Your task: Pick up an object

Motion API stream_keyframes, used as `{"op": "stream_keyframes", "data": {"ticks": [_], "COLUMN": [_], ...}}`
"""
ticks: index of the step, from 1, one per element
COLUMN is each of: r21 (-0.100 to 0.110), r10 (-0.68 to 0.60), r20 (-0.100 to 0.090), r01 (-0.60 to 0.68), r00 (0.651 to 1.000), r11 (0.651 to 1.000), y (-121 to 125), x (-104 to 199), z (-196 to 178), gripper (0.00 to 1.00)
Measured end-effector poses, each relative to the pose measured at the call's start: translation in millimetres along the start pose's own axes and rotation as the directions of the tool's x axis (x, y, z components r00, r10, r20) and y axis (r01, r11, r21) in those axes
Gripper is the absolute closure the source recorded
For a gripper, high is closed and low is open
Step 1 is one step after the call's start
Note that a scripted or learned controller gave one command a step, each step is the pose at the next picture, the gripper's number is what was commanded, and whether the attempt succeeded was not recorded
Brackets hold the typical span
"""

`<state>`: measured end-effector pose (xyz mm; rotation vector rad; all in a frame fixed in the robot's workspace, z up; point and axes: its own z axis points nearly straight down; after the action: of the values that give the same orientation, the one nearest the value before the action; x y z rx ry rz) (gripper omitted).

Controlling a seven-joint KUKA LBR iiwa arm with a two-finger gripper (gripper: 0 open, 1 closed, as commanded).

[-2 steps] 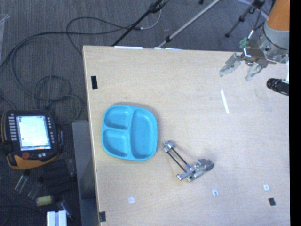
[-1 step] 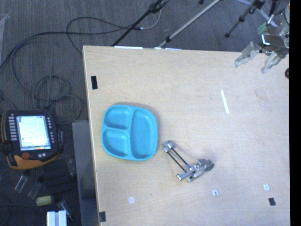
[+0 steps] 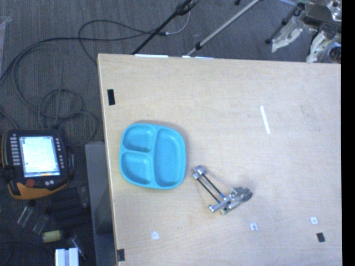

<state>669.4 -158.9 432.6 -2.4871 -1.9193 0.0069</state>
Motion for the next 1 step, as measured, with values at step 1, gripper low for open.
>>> {"op": "stream_keyframes", "data": {"ticks": [1], "r21": [0.004], "r10": [0.0], "r20": [0.006], "r01": [0.0], "r00": [1.0], "r11": [1.0], "y": [0.8], "x": [0.4], "z": [-7.3], "gripper": [1.0]}}
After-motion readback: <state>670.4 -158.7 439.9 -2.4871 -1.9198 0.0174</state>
